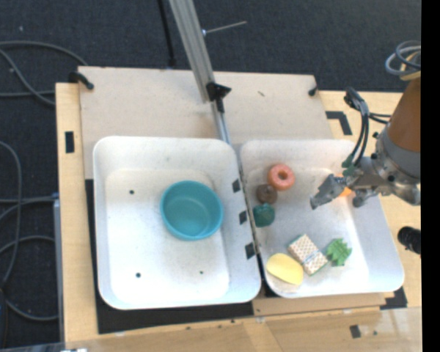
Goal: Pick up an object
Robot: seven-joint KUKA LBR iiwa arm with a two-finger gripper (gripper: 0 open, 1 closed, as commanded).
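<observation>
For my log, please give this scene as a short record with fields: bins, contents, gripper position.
left bin: one teal bowl
right bin: pink ring, brown piece, dark green piece, yellow lemon-like piece, patterned block, green leafy piece
gripper: over right bin, upper right part
gripper contents: nothing visible between the fingers

no text, label, brand, number or sign can be read on anything here.
</observation>
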